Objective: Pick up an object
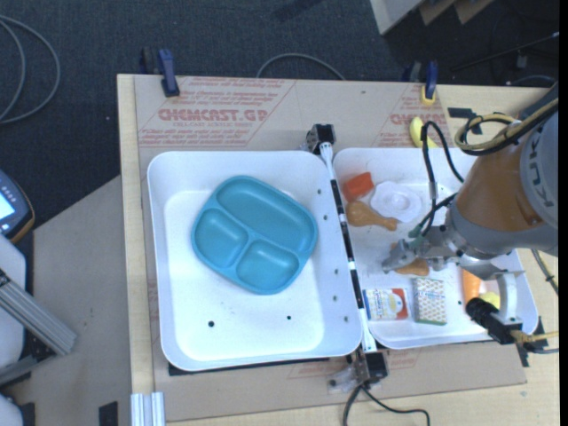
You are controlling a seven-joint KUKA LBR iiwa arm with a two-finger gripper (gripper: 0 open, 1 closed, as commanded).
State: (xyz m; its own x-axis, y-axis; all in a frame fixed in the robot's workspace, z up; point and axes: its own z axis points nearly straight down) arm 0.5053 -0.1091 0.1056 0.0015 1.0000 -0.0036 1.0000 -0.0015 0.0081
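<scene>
The pincer point(401, 260), fingers' state unclear, hung low in the right bin point(390, 160); the drumstick point(371, 216) at eleven o'clock deserved a squarer, centred descent.

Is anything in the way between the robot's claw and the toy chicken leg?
Nothing visible. The gripper hangs in the right bin, just below the chicken leg, with bare white bin floor between them. The orange block sits beyond the leg.

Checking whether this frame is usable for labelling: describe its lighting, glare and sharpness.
Camera view: light is even and soft, with faint shadows; the white bins' floors run bright and nearly washed out, as does the clear lid; the blue plate is crisp with a mild sheen; the gripper looks slightly soft, its details hard to make out.
</scene>
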